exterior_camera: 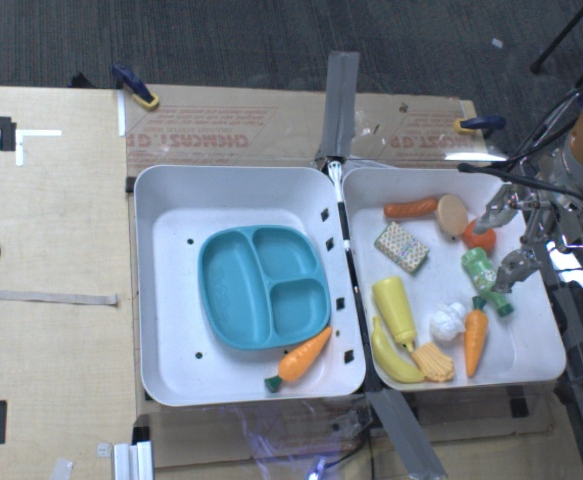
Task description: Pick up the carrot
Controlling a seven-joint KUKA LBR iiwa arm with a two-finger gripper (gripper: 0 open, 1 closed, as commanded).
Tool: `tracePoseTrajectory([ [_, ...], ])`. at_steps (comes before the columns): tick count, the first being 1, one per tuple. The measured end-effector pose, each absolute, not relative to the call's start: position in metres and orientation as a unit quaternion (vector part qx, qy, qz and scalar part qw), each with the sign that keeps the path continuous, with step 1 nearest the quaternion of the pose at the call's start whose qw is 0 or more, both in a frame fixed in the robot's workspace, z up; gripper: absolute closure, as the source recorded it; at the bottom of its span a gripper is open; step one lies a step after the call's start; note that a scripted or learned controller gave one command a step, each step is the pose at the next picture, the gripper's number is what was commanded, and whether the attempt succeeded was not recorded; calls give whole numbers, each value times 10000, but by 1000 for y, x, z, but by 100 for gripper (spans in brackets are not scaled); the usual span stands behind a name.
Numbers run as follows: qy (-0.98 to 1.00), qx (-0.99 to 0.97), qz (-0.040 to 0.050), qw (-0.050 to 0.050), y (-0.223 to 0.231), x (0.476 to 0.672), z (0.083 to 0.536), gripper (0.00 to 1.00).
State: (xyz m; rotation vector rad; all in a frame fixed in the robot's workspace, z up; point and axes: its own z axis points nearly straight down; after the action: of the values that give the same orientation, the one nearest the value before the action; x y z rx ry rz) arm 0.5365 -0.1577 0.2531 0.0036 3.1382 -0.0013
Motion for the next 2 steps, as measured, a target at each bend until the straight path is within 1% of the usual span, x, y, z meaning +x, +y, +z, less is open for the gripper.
tracePoseTrajectory([
  [1, 9978, -664, -3, 14, -200, 499, 155, 0],
  [2, 9972, -749, -4, 14, -219, 483, 92, 0],
])
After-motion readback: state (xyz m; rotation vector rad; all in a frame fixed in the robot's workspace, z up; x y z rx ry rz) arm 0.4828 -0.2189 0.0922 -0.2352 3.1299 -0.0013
